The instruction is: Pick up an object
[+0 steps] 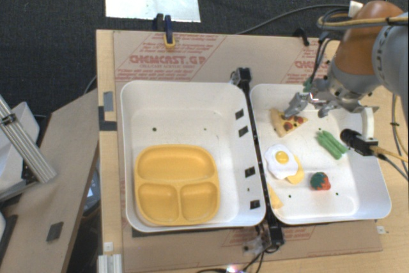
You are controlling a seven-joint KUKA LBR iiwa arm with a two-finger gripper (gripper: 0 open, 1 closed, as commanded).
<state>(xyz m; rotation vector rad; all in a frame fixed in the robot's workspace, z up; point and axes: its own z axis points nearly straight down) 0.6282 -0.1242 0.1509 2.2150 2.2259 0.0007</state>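
Several toy foods lie in the right bin (367,201): a pizza slice (285,123), a fried egg (282,160), a green pod (331,144), a red and green berry (321,181), and a thin yellow piece (274,197) against the left wall. My gripper (310,107) hangs over the bin's back part, just right of and above the pizza slice. It is open, its two fingers spread, with nothing between them. The left fingertip (296,105) is close to the slice's top edge.
A yellow divided tray (177,183) lies in the left bin (192,99). A black hinge strip (250,137) runs between the bins. Cables (377,151) trail over the right bin's right rim. A blue and yellow clamp (168,32) stands on the bench behind.
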